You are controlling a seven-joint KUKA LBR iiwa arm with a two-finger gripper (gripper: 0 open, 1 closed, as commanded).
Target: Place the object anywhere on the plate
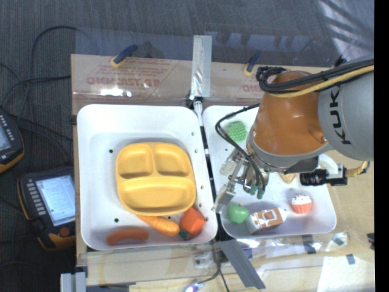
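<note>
The arm (304, 126) reaches over the right bin (328, 221); whether its pincer (238, 184) is released or clenched cannot be told. The yellow compartment plate (157, 178) lies in the left bin (91, 163). A green pear-shaped toy (238, 213) rests just beneath the pincer, near the front.

A yellow plate (155, 178) with three compartments is lying flat in the middle of the left bin (91, 163). A green rounded object (238, 213) is resting on the floor of the right bin (325, 221), near its front left corner, well apart from the plate.
</note>
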